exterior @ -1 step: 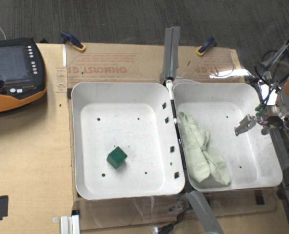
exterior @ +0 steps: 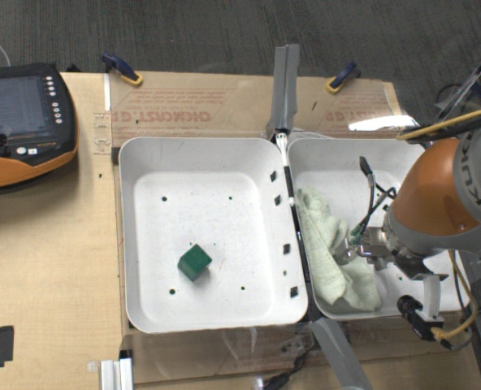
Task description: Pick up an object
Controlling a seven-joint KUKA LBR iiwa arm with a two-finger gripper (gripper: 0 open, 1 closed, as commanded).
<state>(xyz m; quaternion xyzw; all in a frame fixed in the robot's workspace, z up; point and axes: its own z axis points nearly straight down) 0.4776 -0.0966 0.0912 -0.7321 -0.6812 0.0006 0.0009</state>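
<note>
- The gripper [exterior: 356, 249] is hanging over the towel [exterior: 328, 250] at the frame's lower right; whether it is spread or pinching, I cannot tell.
- A green cube [exterior: 195, 262] is sitting lower left of centre.

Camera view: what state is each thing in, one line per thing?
Green block: resting alone on the left bin's floor, untouched.
Cloth: crumpled, lying along the left side of the right bin.
Gripper: low in the right bin, at the cloth's edge.
Pendant: lying on the bench left of the bins, screen lit.
</note>
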